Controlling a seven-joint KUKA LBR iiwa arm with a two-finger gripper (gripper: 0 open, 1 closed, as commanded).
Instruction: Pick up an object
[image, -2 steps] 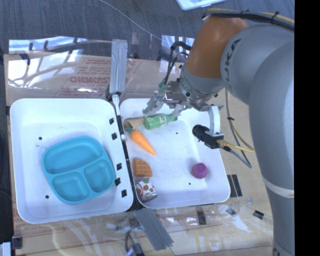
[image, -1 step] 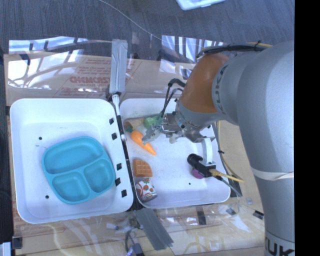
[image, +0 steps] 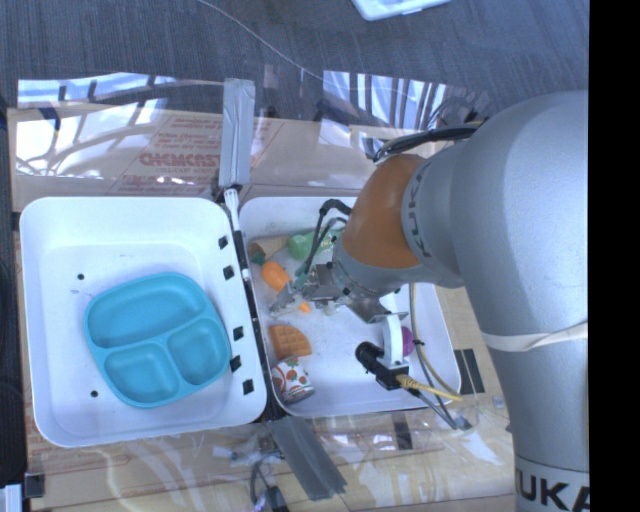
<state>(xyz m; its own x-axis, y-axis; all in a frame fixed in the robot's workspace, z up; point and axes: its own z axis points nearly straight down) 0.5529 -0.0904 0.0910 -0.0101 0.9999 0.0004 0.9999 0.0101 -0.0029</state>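
The grey arm with its orange band reaches from the right over the right bin (image: 440, 340). My gripper (image: 291, 293) hangs low in that bin's left half. Just up and left of it lies an orange piece (image: 274, 275). A green piece (image: 301, 243) lies farther back, and a tiny orange bit (image: 304, 307) sits right beside the gripper. Toward the front I see a tan waffle-like piece (image: 289, 340) and a small white cup with orange spots (image: 292, 380). The wrist hides part of the bin floor.
The left bin (image: 60, 240) holds a blue divided plate (image: 155, 337). A purple and white thing (image: 398, 336) lies under the wrist in the right bin. The wall between the two bins (image: 245, 300) runs close to the gripper's left.
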